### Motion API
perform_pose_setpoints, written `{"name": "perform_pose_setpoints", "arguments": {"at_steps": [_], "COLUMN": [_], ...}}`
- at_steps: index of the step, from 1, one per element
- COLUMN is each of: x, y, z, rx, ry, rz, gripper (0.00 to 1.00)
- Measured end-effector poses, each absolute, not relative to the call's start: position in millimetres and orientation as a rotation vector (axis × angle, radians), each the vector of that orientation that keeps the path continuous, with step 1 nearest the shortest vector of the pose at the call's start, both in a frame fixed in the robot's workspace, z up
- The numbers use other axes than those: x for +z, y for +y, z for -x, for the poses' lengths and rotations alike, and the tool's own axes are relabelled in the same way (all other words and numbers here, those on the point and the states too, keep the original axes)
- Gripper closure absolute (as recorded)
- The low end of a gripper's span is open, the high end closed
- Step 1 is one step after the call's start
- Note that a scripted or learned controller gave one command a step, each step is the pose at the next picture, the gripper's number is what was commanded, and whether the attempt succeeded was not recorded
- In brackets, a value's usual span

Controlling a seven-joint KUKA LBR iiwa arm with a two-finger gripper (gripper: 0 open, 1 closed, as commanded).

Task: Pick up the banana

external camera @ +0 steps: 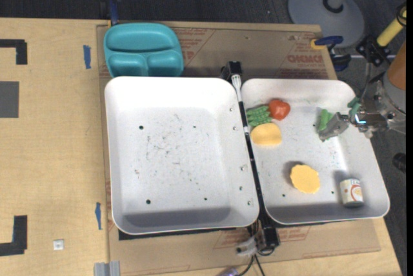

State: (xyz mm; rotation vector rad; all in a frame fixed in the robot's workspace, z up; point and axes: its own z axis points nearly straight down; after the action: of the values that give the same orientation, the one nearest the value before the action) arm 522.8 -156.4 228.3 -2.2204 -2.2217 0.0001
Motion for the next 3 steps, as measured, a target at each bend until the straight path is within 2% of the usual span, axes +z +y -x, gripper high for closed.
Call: {"name": "perform_pose_setpoints", "arguments": {"at_steps": [1, 2, 3], "x": [184.3, 184.4, 128.5], "y": [-35.2, 35.8, 80.5], "z": [-479.0, -479.2, -480.1], "rx": [0.001, 0.000, 0.001], "ry": [-2.288, -2.418, -2.543], "rz": [2.149, 2.004, 1.849], "gripper": [0.00, 0.00, 0.00]}}
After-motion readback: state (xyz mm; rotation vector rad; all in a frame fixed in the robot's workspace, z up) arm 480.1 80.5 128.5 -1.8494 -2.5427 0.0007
